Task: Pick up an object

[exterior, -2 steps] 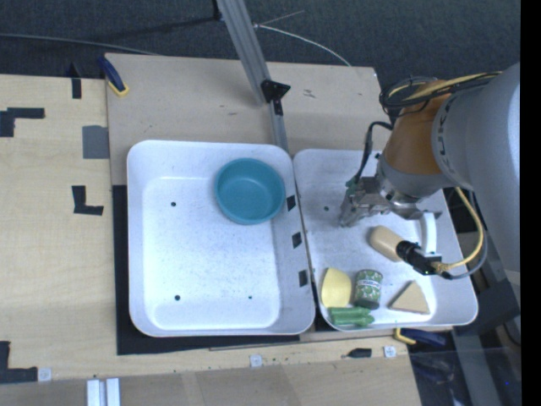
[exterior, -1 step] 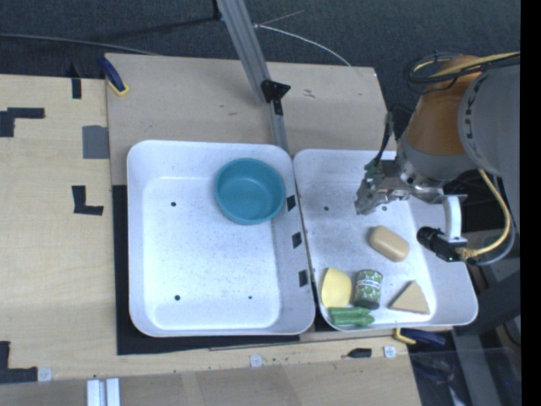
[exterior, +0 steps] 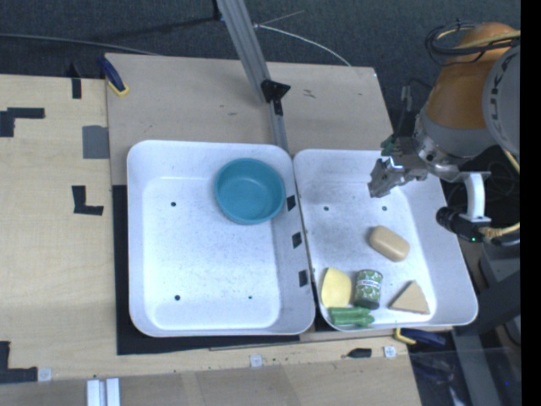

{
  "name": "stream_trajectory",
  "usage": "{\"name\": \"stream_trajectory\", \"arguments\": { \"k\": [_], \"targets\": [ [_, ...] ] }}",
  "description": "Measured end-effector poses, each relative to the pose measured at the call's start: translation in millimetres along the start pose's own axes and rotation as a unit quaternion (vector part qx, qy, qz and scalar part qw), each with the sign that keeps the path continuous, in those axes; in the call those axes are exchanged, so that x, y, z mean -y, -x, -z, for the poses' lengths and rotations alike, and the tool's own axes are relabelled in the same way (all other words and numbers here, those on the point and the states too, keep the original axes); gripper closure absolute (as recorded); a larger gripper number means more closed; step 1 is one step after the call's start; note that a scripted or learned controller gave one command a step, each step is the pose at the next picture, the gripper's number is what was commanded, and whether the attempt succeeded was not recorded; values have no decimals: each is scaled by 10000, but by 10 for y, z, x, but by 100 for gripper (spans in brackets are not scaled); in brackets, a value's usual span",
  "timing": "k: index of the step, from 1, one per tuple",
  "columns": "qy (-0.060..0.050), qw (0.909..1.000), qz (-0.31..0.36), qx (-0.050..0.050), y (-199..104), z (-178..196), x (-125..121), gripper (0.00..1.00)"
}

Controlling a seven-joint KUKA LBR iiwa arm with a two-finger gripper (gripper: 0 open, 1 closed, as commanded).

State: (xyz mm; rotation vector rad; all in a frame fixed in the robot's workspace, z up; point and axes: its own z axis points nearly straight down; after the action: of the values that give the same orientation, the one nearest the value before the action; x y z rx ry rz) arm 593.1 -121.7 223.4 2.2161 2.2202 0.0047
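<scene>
The right bin [exterior: 338, 189] holds a tan oval block [exterior: 389, 243], a yellow piece [exterior: 336, 288], a small green-labelled can [exterior: 368, 288], a green stick-shaped object [exterior: 350, 316] and a tan wedge [exterior: 410, 298]. These lie along the bin's near half. My gripper [exterior: 382, 182] hangs over the right bin's far right part, above and behind the tan oval block, with nothing seen between its fingers. A blue bowl [exterior: 249, 190] sits in the left bin [exterior: 169, 252] at its far right corner.
A slanted metal pole [exterior: 247, 41] comes down to the gap between the bins at the back. The arm's orange-banded body [exterior: 465, 83] stands at the right edge. Black tape marks lie on the wooden bench [exterior: 51, 227] at the left.
</scene>
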Motion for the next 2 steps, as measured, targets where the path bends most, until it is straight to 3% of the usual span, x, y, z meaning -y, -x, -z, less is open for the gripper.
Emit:
{"name": "stream_trajectory", "arguments": {
  "k": [1, 2],
  "targets": [
    [-12, 10000, -1, -3, -3, 347, -10, 100],
    [-35, 10000, 22, -14, -551, 349, 53, 100]
  ]
}}
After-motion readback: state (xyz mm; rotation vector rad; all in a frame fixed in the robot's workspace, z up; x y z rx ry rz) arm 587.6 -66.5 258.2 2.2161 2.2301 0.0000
